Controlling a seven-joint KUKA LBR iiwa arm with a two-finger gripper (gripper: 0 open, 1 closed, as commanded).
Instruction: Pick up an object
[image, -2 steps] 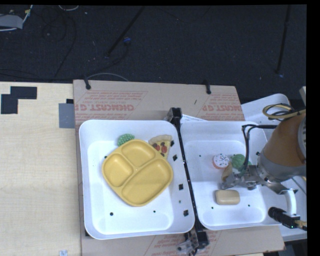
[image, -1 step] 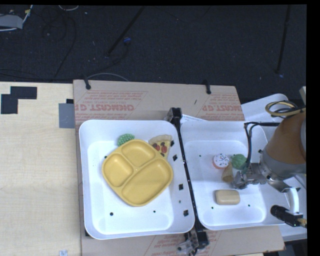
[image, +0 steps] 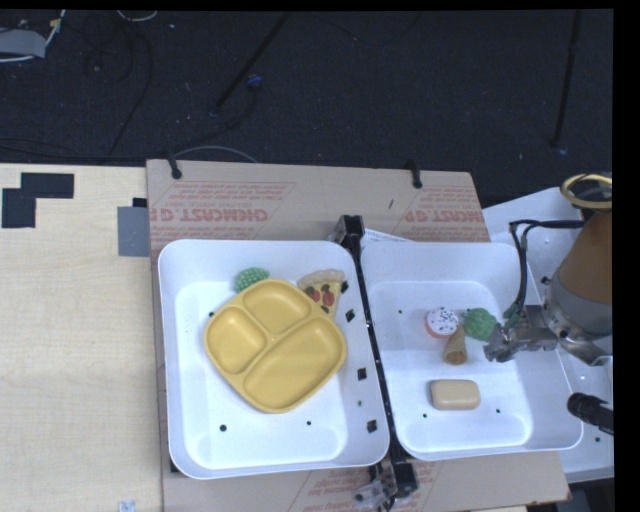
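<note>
My end effector (image: 503, 345) is hovering low at the right side of the right bin (image: 410, 425), just beside a green toy (image: 479, 323); I cannot tell how it is set. An ice-cream cone (image: 455, 347) and a frosted doughnut (image: 441, 321) are sitting close by, a beige soap bar (image: 455, 394) nearer the front. The left bin (image: 190, 420) is holding a yellow divided plate (image: 275, 343), a pizza slice (image: 322, 290) and a green knobbly piece (image: 251, 278).

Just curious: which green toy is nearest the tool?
The green toy in the right bin, beside the tool; the other green one lies by the yellow plate.
</note>
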